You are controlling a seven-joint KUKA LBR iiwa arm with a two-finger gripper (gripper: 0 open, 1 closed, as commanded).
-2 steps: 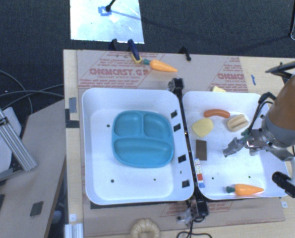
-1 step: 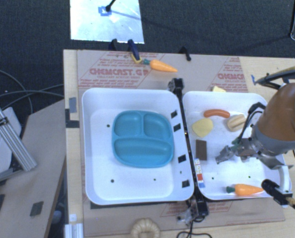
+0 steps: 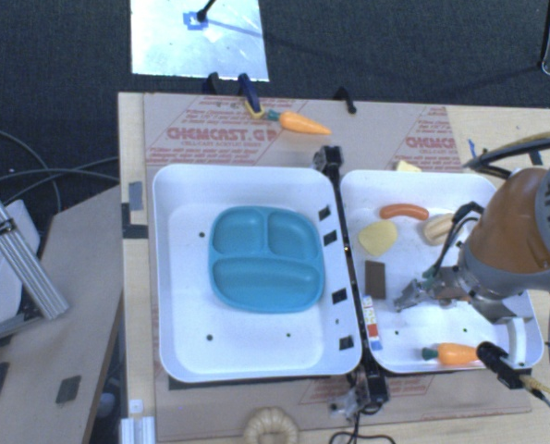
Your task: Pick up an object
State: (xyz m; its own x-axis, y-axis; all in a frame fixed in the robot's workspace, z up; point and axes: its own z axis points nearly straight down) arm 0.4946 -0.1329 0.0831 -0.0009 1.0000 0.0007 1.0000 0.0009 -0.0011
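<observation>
My gripper (image 3: pixel 411 296) hangs low over the middle of the right bin (image 3: pixel 399 181), under the orange-banded wrist. It points toward a dark brown block (image 3: pixel 375 278) just to its left. A yellow slice (image 3: pixel 378 239) and a red-orange sausage (image 3: pixel 404 213) lie farther back. A beige piece (image 3: pixel 437 228) sits by the arm's cable. A toy carrot (image 3: pixel 454 353) rests near the bin's front wall. I see nothing held in the gripper.
The left bin (image 3: pixel 177 248) holds a blue divided plate (image 3: pixel 263 259). A second carrot (image 3: pixel 298 123) lies on the board behind the bins, and a pale yellow piece (image 3: pixel 407 166) sits at the right bin's back rim. A beige ring (image 3: pixel 273 425) lies at the front edge.
</observation>
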